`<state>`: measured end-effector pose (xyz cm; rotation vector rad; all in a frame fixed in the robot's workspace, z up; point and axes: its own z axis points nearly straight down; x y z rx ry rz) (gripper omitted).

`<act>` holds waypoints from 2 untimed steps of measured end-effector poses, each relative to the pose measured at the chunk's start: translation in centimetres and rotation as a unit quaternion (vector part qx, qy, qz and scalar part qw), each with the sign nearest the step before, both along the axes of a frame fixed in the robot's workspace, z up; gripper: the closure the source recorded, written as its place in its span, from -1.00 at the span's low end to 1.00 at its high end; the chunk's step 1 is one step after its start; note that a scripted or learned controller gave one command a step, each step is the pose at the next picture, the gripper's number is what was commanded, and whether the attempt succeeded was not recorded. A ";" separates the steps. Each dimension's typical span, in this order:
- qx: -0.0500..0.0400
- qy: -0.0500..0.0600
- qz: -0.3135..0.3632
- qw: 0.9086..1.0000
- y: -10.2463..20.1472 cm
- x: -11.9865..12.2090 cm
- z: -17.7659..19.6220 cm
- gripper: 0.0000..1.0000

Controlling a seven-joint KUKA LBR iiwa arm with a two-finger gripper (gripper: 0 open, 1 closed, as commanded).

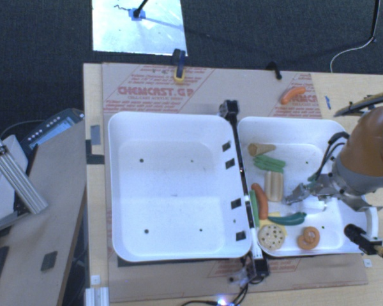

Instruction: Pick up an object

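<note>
I see a tan bench on dark carpet with two white bins. My gripper (300, 195) hangs low in the right bin (293, 139); I cannot tell its grip state. A green bean pod (292, 218) lies just below it, a wooden cylinder (275, 185) beside. The left bin (172, 183) offers open room.

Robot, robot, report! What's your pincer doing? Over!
Pincer low in right bin, nothing seen held. Nearest: green bean, tan block. Donut and cracker close by.

Red print on the brown sheet (154, 89) under the bins reads, seemingly, "CHEMCAST GP".
</note>
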<state>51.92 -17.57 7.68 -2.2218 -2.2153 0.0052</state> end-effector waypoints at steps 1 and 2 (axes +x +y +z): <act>-0.001 -0.005 0.002 1.000 0.1 0.3 1.8 1.00; 0.001 -0.004 0.007 1.000 7.5 3.0 0.7 1.00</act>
